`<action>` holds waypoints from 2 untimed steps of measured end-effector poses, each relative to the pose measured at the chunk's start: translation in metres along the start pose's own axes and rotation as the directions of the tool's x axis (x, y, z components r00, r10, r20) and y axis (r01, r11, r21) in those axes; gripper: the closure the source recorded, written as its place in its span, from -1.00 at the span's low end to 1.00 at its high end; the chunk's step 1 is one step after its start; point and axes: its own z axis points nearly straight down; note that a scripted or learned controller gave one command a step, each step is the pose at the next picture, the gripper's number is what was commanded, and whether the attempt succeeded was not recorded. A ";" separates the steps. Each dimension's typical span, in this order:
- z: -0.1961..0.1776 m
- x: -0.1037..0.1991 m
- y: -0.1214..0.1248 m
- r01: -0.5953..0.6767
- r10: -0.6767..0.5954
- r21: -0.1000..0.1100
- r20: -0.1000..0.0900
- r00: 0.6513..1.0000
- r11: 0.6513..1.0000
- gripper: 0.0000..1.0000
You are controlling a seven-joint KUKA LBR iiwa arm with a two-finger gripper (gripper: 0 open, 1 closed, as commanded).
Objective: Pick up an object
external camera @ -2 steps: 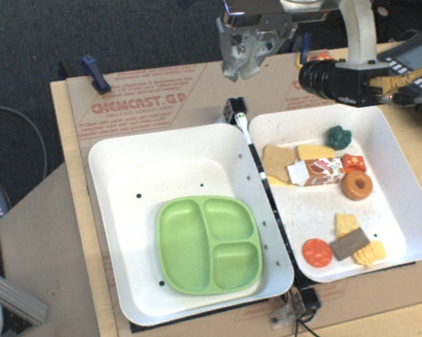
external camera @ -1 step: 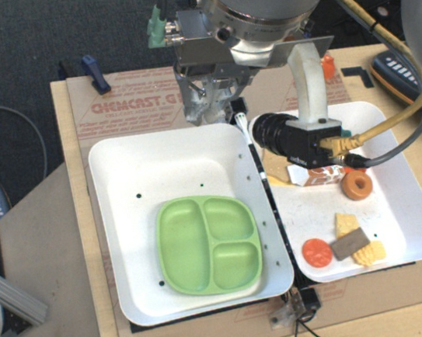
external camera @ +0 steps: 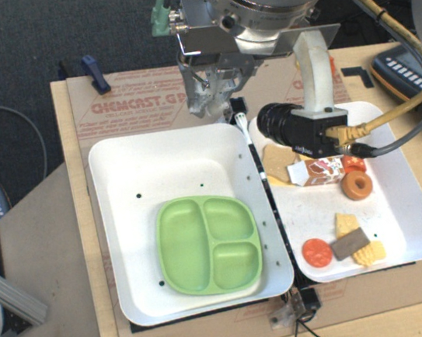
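Note:
My gripper (external camera: 212,97) hangs over the back edge of the left bin (external camera: 124,216), close to the divider between the bins and above the bench board. Nothing is visibly held in it. The right bin (external camera: 413,204) holds several small food pieces: a brown doughnut (external camera: 356,185), a red tomato slice (external camera: 316,252), a dark brown bar (external camera: 350,243), a yellow cracker (external camera: 345,222), a yellow ridged piece (external camera: 371,254), a red-and-white packet (external camera: 323,170) and a tan slice (external camera: 277,163). All of them lie to the right of and nearer than the gripper.
A green divided plate (external camera: 208,244) lies in the left bin's front half. A black cylinder (external camera: 292,132) on a white bracket, with yellow cables, hangs from the arm over the right bin's back left corner. A blue clip (external camera: 94,73) sits on the board at back left.

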 end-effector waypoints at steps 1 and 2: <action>-0.010 0.001 0.000 0.001 -0.001 -0.002 -0.002 1.000 1.000 1.00; 0.103 -0.080 0.027 -0.013 0.013 0.012 0.007 1.000 1.000 1.00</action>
